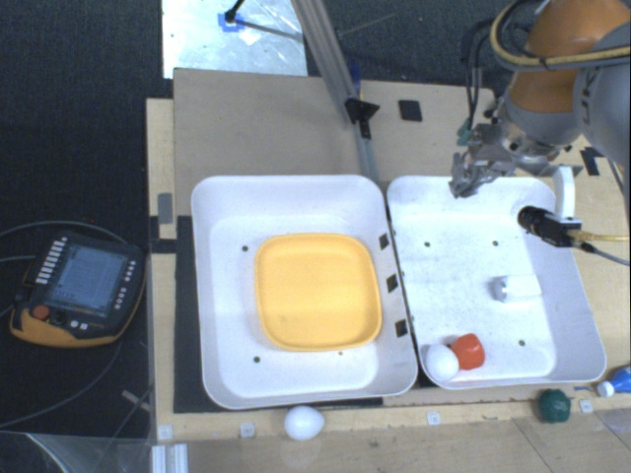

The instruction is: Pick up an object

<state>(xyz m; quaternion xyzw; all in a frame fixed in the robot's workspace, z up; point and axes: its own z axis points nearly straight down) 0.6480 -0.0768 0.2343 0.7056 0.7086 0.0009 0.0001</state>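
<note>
My gripper [465, 186] hangs over the far edge of the right bin [562, 294], with nothing visible between its fingers. In that bin's near left corner lie a white egg-shaped object [441, 363] and an orange-red piece [467, 351], touching each other. A small grey object [499, 288] rests near the bin's middle. All three lie well in front of the gripper. A yellow square plate [317, 290] lies in the middle of the left bin [222, 264].
A white egg [304, 422] and a dark green ball [553, 405] lie on the bench in front of the bins. A black cable fitting [543, 224] reaches over the right bin's far right side. A pendant [77, 291] sits on the floor at left.
</note>
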